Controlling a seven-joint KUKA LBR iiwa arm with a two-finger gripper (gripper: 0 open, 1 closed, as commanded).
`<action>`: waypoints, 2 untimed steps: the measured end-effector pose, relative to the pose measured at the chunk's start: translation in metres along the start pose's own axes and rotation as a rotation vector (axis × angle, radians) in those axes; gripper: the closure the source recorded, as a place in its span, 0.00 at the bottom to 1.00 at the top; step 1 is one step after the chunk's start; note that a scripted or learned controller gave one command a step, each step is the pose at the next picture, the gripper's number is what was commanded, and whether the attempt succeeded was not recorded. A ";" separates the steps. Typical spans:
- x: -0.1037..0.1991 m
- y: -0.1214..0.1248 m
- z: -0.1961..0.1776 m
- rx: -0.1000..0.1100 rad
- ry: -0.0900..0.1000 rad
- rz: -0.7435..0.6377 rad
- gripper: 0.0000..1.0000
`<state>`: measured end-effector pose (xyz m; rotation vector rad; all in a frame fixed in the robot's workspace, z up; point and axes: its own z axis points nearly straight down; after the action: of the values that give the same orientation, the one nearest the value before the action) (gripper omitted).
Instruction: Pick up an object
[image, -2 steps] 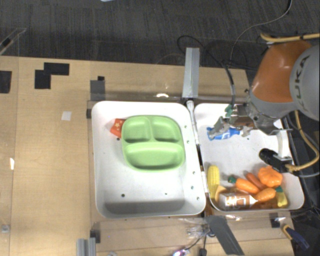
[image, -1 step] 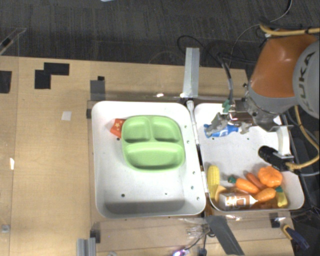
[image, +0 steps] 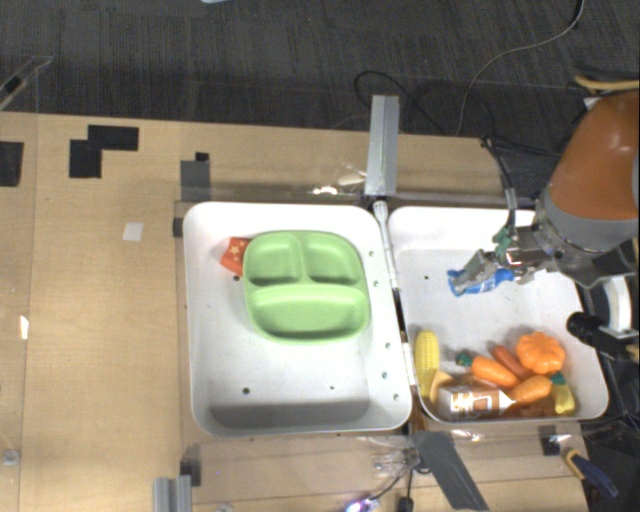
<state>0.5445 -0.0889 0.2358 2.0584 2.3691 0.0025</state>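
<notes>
My gripper reaches in from the right over the upper part of the right bin. A small blue crumpled object sits right at the gripper's tip, on its left side, and touches it or nearly does. I cannot make out whether it is held or resting on the bin floor. Along the front of the same bin lie a corn cob, two carrots, a small orange pumpkin and a brown bottle.
The left bin holds a green divided plate with a red object tucked at its left edge. A metal post stands behind the wall where the bins meet. Cables run over the dark floor behind the bench.
</notes>
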 end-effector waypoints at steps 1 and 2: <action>-0.043 0.029 0.038 0.000 0.000 0.040 0.00; -0.104 0.079 0.061 -0.001 0.000 0.105 0.00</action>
<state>0.6376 -0.1804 0.1752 2.1791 2.2578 0.0029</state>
